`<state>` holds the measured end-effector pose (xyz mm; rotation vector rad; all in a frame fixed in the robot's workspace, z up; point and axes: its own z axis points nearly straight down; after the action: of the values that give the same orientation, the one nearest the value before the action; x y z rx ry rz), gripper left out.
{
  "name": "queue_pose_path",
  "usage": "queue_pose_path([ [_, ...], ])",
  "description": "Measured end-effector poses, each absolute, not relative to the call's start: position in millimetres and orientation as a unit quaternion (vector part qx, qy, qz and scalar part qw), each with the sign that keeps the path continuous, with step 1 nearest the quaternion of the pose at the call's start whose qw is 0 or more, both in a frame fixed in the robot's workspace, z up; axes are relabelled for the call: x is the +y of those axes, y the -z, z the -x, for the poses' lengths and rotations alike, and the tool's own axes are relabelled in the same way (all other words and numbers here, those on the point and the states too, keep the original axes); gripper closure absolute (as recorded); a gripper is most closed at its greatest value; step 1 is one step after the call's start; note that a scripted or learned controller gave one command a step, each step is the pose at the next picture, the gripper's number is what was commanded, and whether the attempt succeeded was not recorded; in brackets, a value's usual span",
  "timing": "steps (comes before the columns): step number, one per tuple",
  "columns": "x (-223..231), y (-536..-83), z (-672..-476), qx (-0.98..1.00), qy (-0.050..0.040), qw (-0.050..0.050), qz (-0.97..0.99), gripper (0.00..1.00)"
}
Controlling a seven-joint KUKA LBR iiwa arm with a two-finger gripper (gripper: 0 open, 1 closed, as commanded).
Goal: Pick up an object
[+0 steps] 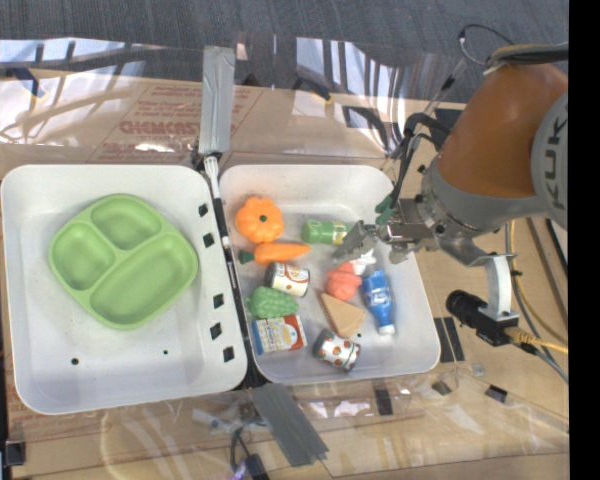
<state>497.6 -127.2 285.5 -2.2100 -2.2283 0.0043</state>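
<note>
1. Your likeliest target is the pink toy (344,281) near the middle of the right bin (400,183). The claw (372,236) is poised just above it, with a little white piece (366,264) between the two.
2. Watch the crowding. The blue bottle (379,301) lies just beside the pink toy on the right, the tan wedge (345,316) touches it from below, and the green bottle (325,232) sits just left of the claw.
3. Claw state: the dark fingers look spread and nothing sits between them, so call it released, gripping nothing.
4. To do this well, come straight down with the fingers either side of the pink toy, clear of the blue bottle, and close only once they're low around it.
5. Further out you've got the orange pumpkin (259,219), the carrot (281,252), the small can (290,279), the green leafy toy (272,303), the boxed item (278,335) and the tipped can (336,351).
6. Arm pose: it reaches in from the right, the orange band (505,133) high over the bin's far right corner, the wrist tipped down and leftward.
7. The left bin (40,368) holds a green divided plate (124,260), well apart from the action.
</note>
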Motion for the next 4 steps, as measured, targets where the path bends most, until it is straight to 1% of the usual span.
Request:
queue_pose_path([
  [1,-211.5,-193.9,-513.2,-0.675,-0.0026,0.003,0.738,0.00],
  [4,-210.9,-195.2,-514.2,-0.675,-0.0016,0.002,0.738,0.00],
])
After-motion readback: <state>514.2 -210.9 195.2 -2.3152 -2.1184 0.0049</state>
